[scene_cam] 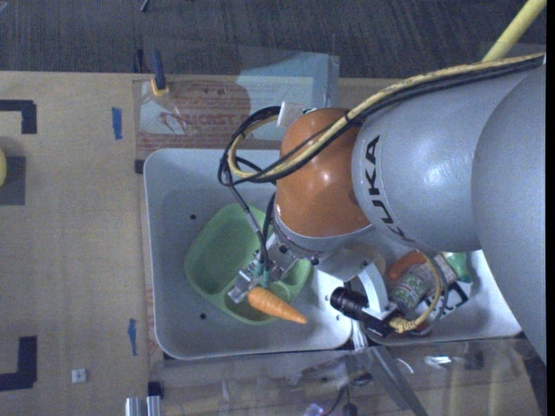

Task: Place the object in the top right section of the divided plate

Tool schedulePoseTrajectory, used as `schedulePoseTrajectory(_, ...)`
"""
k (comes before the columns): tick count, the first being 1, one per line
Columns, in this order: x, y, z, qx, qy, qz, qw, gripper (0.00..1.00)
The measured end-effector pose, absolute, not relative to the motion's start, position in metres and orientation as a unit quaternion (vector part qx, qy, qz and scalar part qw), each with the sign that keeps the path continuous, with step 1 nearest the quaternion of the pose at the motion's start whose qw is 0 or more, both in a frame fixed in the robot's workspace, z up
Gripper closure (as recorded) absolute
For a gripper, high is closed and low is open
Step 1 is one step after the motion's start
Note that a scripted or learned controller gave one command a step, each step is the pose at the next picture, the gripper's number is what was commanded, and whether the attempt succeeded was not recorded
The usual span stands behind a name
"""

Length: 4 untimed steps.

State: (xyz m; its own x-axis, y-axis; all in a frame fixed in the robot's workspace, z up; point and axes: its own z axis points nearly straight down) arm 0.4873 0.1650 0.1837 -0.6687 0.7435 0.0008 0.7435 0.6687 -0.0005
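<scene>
So my end effector point(257, 277) was clamped on the small orange plastic carrot point(276, 306), hovering right at the near rim of the green divided plastic plate point(217, 254). Risk was it slipping out early and landing in the wrong section, since the grip looked off-centre.
</scene>
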Motion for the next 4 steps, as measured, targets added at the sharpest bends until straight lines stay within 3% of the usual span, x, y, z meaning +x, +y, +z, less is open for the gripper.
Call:
schedulePoseTrajectory(1, 0.487, 0.165, 0.184, -0.407, -0.913, 0.0000, 0.000, 0.00)
schedulePoseTrajectory(2, 0.488, 0.165, 0.194, -0.408, -0.913, -0.0009, 0.000, 1.00)
schedulePoseTrajectory(3, 0.545, 0.190, 0.320, -0.386, -0.923, -0.0012, -0.002, 1.00)
schedulePoseTrajectory(4, 0.550, 0.179, 0.259, -0.292, -0.957, -0.0005, 0.000, 1.00)
